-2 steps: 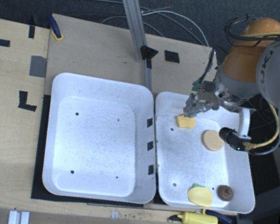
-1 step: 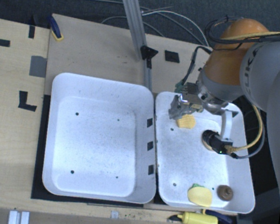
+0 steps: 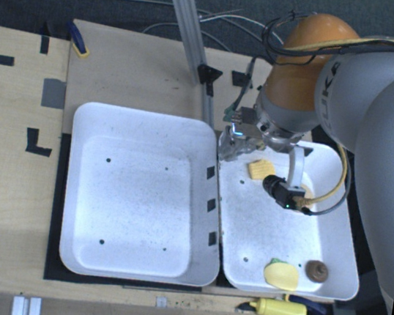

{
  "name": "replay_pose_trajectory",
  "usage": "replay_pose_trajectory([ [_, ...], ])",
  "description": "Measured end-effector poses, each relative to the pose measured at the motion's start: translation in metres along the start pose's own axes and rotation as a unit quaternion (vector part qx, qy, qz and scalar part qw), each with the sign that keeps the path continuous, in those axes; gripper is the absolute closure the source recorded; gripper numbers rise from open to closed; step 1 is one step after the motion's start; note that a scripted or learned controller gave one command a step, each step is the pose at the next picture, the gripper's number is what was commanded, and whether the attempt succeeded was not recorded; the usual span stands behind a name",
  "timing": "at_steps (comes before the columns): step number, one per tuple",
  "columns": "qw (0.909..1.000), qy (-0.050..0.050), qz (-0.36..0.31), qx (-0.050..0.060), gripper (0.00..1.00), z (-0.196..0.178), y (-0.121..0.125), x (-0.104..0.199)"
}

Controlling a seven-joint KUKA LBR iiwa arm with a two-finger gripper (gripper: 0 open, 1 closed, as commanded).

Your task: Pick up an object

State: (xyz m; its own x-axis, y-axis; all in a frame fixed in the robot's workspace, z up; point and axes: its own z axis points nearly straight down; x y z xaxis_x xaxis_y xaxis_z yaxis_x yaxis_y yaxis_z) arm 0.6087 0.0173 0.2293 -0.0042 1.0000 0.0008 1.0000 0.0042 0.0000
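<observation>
Camera view is showing us our end effector point(image 3: 237, 146) hanging low over the far left corner of the right bin point(image 3: 331, 245), just beside the wall shared with the left bin point(image 3: 139, 196); we cannot tell how it is set or whether it is carrying anything. We are taking the pale yellow block point(image 3: 259, 170) as our target, lying just beside the end effector in that far corner of the right bin. We are judging it light and probably soft, so squeezing across its short sides should hold. Near the bin's front edge a rounded yellow object point(image 3: 281, 275) and a small brown piece point(image 3: 317, 271) are lying well apart from it. The dividing wall is crowding our approach.
</observation>
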Motion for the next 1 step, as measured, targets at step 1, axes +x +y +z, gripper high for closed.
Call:
replay_pose_trajectory([
  [1, 1.0000, 0.000, -0.001, 0.000, 1.00, -0.0063, -0.0017, 0.0604],
])
